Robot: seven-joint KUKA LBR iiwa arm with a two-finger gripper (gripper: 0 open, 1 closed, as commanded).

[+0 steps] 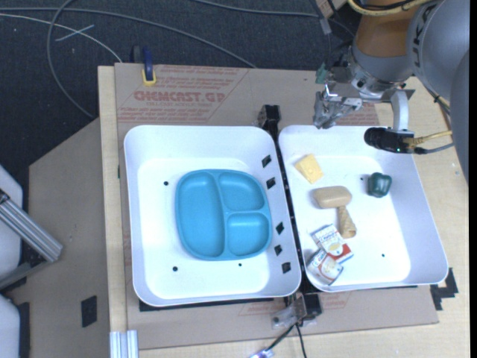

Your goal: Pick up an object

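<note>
The right bin (417, 263) holds several small objects: a yellow wedge (309, 168), a tan bread-like roll (331, 197), a tan cone-shaped piece (346, 222), a dark green pepper (378, 185) and two red-and-white packets (330, 253). My gripper (328, 114) hangs above the far rim of this bin, up and right of the yellow wedge. Nothing shows between its fingers. The arm's grey and orange body (395, 28) reaches in from the upper right.
The left bin (149, 170) holds a blue divided tray (222, 213). A black divider with clips (277, 192) runs between the bins. A black device (387, 139) sticks out over the right bin's far edge. Cables lie on the dark floor behind the bench.
</note>
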